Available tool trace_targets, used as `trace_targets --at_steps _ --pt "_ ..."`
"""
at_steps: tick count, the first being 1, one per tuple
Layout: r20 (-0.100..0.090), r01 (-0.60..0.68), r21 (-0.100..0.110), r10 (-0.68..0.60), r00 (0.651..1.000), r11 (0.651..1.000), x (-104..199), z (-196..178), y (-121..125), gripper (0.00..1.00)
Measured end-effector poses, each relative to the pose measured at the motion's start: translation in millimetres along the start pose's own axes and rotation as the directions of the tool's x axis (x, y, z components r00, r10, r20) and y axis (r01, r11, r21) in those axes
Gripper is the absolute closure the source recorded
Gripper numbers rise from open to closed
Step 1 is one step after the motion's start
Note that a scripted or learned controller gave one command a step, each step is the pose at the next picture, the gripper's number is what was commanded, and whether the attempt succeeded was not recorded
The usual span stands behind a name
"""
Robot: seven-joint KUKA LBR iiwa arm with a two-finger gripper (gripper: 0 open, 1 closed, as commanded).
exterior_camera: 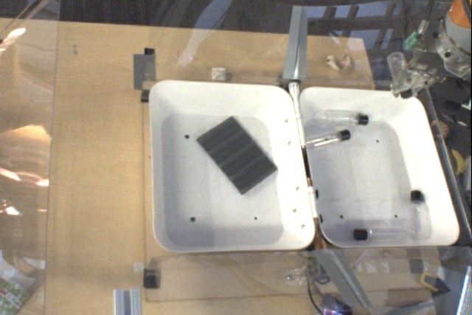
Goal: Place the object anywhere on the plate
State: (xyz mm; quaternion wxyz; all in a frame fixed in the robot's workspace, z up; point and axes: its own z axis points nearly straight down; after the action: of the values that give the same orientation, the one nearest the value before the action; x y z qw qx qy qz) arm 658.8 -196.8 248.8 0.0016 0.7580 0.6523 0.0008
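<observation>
A dark grey ridged plate [237, 154] lies at an angle in the middle of the left bin [169, 225]. Several clear tubes with black caps lie in the right bin [369, 173]: two near its back left [343, 117] [326, 137], one along the front wall [383, 232] and one by the right wall [419, 210]. My gripper [405, 79] hangs at the upper right, over the back right corner of the right bin, apart from every tube. I see nothing clearly held in it.
A metal divider post [296, 48] stands behind the gap between the bins. Small scraps [218, 74] [340, 63] lie on the wooden bench behind the bins. Black brackets [145, 70] sit at the left bin's corners.
</observation>
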Motion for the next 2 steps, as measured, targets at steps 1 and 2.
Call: trace_targets --at_steps 1,2 --pt "0.0 0.031 -0.001 -0.031 1.0 1.0 0.1 -40.0 11.6 1.0" --pt "0.0 0.075 -0.001 -0.075 0.997 0.997 5.7 -60.3 10.4 1.0"
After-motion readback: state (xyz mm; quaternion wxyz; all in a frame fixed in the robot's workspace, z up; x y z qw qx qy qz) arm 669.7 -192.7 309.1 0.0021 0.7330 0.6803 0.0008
